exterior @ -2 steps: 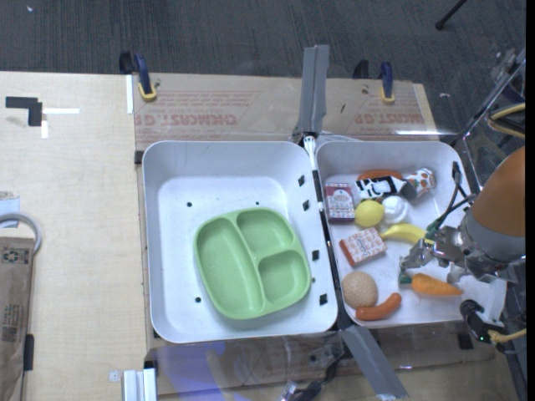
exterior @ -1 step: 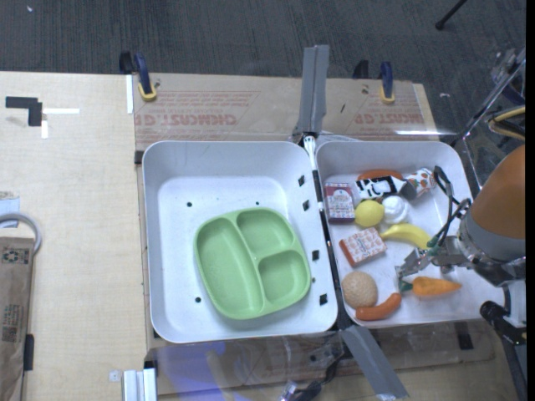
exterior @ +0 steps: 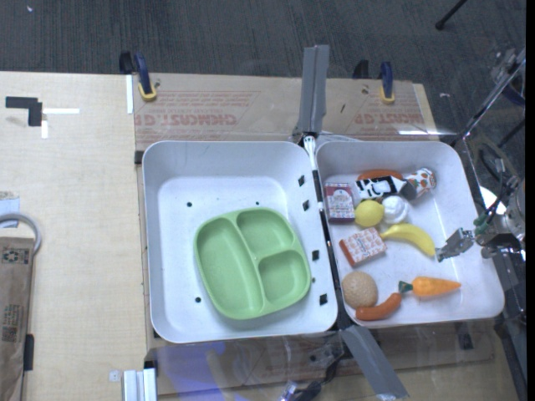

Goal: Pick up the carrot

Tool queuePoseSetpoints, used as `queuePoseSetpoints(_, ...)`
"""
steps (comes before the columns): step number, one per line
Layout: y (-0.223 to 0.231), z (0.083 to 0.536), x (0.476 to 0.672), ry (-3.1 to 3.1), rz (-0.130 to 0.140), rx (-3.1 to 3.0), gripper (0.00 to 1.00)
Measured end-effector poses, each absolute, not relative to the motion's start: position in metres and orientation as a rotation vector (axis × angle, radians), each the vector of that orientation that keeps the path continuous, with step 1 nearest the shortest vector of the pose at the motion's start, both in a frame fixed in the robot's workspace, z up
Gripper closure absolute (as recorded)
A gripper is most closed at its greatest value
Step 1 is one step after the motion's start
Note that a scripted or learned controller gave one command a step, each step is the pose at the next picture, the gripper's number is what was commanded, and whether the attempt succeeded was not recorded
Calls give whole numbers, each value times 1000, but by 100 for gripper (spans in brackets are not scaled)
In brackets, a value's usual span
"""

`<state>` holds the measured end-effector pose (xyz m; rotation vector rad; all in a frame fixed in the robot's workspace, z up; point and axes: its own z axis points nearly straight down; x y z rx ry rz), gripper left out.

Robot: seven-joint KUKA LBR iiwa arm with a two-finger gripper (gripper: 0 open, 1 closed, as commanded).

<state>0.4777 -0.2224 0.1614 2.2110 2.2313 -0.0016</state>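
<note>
The carrot (exterior: 430, 287) is orange with a small green top that points left. It lies flat on the floor of the right bin (exterior: 468, 195), close to the front right corner. A tan round ball (exterior: 359, 289) and a red-orange sausage (exterior: 378, 309) lie just to its left, apart from it. A banana (exterior: 410, 238) lies a little behind it.
The right bin also holds a lemon (exterior: 369, 214), a patterned cracker box (exterior: 362, 246), a red packet (exterior: 339, 201) and a small bottle (exterior: 415, 182). A grey metal clip (exterior: 456, 243) juts in at its right rim. The left bin (exterior: 167, 224) bears a green divided plate (exterior: 253, 261).
</note>
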Motion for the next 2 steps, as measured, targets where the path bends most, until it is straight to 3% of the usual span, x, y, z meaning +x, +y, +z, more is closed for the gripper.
queuePoseSetpoints(1, -171, 102, 477, 2233, -2, 2213, 0)
queuePoseSetpoints(2, -187, 91, 477, 2458, -1, 1960, 0)
